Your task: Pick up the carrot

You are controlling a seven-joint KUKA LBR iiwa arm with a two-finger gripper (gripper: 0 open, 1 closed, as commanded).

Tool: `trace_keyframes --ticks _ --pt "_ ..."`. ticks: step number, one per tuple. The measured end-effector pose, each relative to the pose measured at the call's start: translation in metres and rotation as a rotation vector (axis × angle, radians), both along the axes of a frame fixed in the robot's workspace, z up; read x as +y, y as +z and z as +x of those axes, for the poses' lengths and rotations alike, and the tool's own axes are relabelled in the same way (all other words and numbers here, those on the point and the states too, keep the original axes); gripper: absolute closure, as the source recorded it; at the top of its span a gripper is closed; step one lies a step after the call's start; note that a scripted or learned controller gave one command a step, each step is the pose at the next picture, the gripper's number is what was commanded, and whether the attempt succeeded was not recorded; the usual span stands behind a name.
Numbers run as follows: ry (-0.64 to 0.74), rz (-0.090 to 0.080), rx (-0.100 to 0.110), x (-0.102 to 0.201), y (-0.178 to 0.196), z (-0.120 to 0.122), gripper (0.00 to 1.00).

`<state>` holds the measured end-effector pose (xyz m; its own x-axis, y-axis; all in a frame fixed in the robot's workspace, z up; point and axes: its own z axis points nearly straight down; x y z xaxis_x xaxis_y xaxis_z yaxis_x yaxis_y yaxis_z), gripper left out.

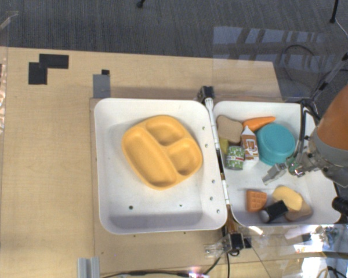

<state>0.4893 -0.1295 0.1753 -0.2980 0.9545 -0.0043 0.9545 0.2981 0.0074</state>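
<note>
Carrot [258, 122]: lies at far edge of right bin [322, 193], touching teal bowl [275, 143]. Gripper [276, 172]: fingers apart, empty, near the bowl's front. Advice: approach from above, clearing the bowl rim.

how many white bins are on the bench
2: the left bin holds a yellow divided plate; the right bin beside it holds the carrot and other toys.

No text, brand, number or sign can be read. The small white and red carton [250, 146] and the small green box [235, 157], both to the left of the jaws, bear printing too small and blurred to make out.
</note>
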Motion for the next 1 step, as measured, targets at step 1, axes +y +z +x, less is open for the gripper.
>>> trace_keyframes --ticks 1 --pt "0.19 -0.002 -0.005 0.0232 -0.0863 0.0017 0.0"
